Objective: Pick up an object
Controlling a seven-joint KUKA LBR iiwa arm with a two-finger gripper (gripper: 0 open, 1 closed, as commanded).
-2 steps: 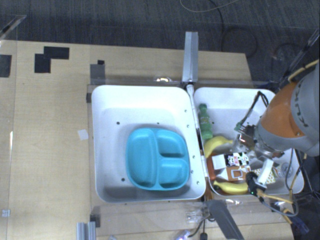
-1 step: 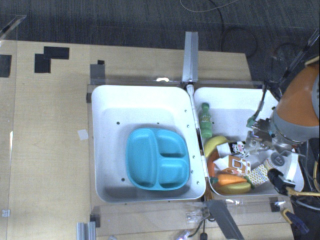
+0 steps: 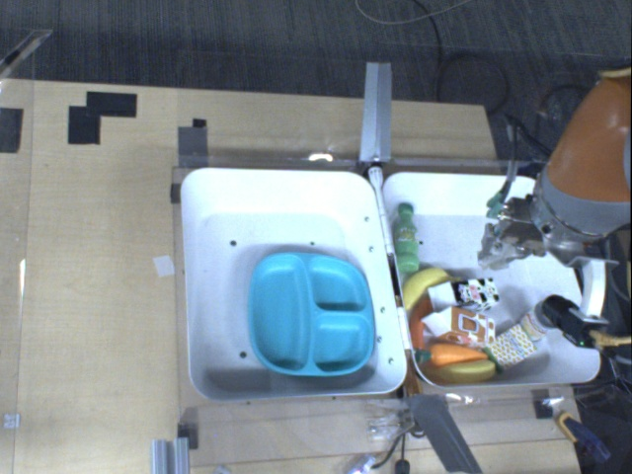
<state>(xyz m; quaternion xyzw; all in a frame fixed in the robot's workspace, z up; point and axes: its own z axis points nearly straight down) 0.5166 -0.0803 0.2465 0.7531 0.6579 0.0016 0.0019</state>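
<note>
The right bin holds a heap of small things along its left and front sides: a green bottle lying by the divider, a yellow banana, a white cube with dark marks, an orange-and-white carton, an orange carrot-like piece and a patterned tube. My gripper hangs over the middle of this bin, just above and to the right of the white cube. Nothing shows between its fingers.
The left bin carries a blue divided plate in its front half. A grey post stands behind the wall shared by the two bins. The arm's orange band fills the right side.
</note>
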